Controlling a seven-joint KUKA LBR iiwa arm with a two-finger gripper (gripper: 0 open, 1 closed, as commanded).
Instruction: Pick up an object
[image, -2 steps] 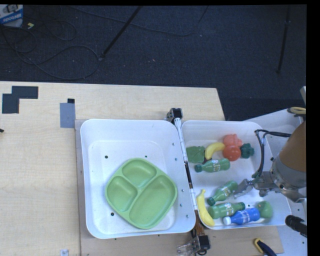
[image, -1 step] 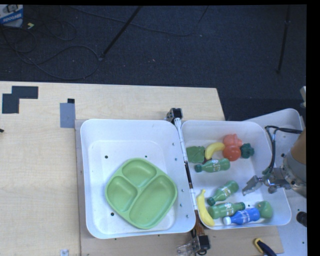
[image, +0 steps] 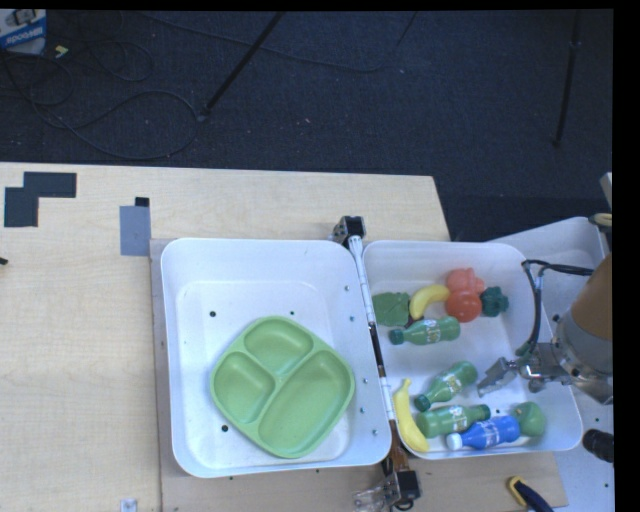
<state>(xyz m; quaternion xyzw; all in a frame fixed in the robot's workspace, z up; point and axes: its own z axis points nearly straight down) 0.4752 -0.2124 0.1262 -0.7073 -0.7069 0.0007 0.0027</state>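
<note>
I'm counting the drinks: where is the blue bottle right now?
The blue bottle lies in the right bin, near its front edge, just below a green bottle.

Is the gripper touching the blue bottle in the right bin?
Apart. In the camera view the gripper hangs above and left of the blue bottle, with white bin floor between them.

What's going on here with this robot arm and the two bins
A robot arm reaches in from the right, with its gripper low over the right bin, near some green bottles and other toy items. Nothing is visibly held. A green divided plate lies in the left bin.
</note>
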